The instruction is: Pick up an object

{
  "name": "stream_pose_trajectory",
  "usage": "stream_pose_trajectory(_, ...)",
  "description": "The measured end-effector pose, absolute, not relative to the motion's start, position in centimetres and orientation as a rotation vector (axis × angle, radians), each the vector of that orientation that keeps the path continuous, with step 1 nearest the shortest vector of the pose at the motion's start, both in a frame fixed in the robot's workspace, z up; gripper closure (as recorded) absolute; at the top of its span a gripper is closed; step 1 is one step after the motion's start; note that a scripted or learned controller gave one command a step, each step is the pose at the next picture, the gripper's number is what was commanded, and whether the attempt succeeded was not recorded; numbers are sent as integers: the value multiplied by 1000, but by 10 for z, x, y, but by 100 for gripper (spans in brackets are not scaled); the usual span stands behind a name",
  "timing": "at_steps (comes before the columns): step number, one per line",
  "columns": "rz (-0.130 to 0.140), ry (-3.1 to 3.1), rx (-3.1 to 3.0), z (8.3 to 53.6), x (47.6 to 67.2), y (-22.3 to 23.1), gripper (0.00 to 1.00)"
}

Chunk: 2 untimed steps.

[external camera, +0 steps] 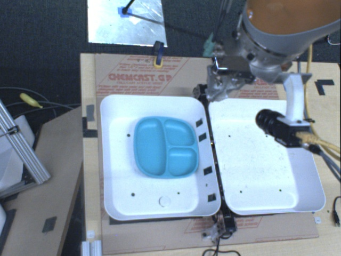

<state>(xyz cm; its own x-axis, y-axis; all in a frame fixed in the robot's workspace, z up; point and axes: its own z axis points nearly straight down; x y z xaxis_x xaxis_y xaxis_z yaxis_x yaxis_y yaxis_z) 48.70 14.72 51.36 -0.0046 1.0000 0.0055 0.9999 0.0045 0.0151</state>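
Blue divided plastic plate (165,146) in the left white bin (120,196), not yet picked up.

Its long axis is seen running across the bin; three compartments are visible. The gripper (221,87) is placed up and to the right of the plate, near the bins' shared far corner; whether anything is held cannot be told. "CHEMCAST GP" is printed on the brown board (139,77) beyond the plate.
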Motion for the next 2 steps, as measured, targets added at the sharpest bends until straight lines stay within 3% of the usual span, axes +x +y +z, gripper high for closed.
stream_pose_trajectory(1, -12, 2229, 2220, 396, 486, 172, 100)
stream_pose_trajectory(2, 12, 2222, 2216, 456, 487, 154, 100)
